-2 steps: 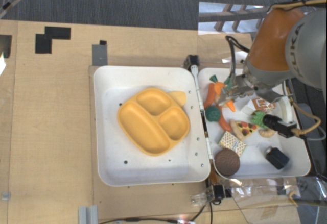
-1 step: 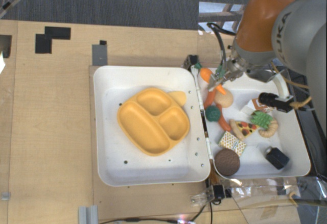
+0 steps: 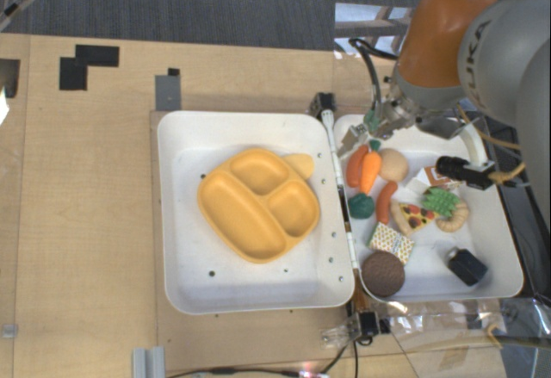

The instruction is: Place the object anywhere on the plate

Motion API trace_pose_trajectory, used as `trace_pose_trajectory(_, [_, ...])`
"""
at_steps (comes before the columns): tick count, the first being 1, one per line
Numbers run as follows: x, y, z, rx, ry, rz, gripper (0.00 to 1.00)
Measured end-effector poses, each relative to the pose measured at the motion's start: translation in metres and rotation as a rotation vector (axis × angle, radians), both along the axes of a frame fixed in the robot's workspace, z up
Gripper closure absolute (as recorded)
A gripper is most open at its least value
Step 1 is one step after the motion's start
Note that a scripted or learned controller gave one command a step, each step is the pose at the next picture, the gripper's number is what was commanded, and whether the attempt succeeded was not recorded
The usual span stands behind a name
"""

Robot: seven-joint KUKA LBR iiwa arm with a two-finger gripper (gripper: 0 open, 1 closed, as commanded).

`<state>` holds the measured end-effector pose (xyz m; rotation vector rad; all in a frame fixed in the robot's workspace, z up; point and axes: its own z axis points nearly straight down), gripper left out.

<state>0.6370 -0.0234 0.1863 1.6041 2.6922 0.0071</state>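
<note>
The big grey arm [image 3: 482, 40] leans over the right bin [image 3: 499, 281], while the yellow divided plate [image 3: 258, 204] waits bare in the left bin [image 3: 181, 281]. Its gripper [image 3: 379, 122] hangs just above the toy carrot [image 3: 368, 170] at the bin's near-left wall; whether it grips anything I cannot tell. I'd come straight down, clear of that wall.

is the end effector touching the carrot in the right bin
Cannot tell. In the camera view the end effector sits right above the top of the carrot in the right bin, and the slanted angle hides any gap or contact between them.
</note>
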Motion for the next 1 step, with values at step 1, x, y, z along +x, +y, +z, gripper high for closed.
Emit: trace_pose_trajectory(1, [0.0128,0.0086,0.108,-0.005,-0.009,0.312,0.0])
